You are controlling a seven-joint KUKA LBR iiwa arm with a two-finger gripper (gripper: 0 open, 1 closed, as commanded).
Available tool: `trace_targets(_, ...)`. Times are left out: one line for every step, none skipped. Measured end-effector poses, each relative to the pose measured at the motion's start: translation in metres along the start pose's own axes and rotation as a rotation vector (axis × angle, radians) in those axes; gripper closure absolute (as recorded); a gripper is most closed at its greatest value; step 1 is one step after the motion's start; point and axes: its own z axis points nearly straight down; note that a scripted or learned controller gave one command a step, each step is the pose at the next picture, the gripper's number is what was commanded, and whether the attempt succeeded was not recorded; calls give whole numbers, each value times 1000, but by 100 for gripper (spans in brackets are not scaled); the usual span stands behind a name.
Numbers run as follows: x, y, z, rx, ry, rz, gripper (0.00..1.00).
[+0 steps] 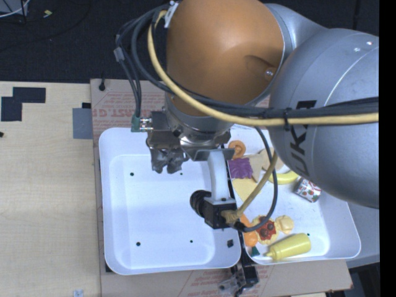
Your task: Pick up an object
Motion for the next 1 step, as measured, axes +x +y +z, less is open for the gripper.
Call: trace_targets(-19,-10,-93,-20,9,2,100)
